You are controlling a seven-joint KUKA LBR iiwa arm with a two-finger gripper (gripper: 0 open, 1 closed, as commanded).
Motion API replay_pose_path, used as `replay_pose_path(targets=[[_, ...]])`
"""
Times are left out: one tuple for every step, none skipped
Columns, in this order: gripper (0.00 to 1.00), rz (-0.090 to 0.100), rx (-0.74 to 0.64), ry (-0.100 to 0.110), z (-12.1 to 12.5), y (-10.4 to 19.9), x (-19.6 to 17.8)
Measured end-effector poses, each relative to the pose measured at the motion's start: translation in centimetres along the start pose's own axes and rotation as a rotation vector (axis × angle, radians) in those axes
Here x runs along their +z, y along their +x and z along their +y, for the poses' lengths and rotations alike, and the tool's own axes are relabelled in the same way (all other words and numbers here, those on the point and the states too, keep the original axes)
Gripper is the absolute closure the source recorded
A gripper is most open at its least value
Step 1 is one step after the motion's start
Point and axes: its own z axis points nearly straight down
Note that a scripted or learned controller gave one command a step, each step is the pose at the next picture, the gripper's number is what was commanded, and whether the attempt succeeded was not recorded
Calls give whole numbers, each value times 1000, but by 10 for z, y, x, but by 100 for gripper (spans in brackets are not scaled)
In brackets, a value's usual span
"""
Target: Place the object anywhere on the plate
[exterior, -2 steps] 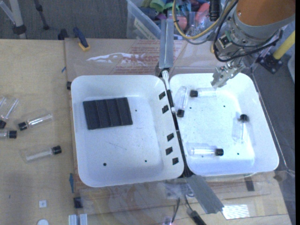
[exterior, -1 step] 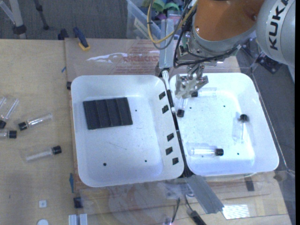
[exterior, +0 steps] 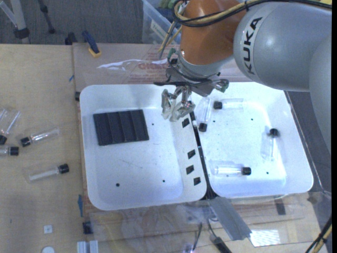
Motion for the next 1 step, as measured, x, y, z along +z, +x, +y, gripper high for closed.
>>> replay_pose_path(targets=[[100,-6,-197,4,38,-60,-72]])
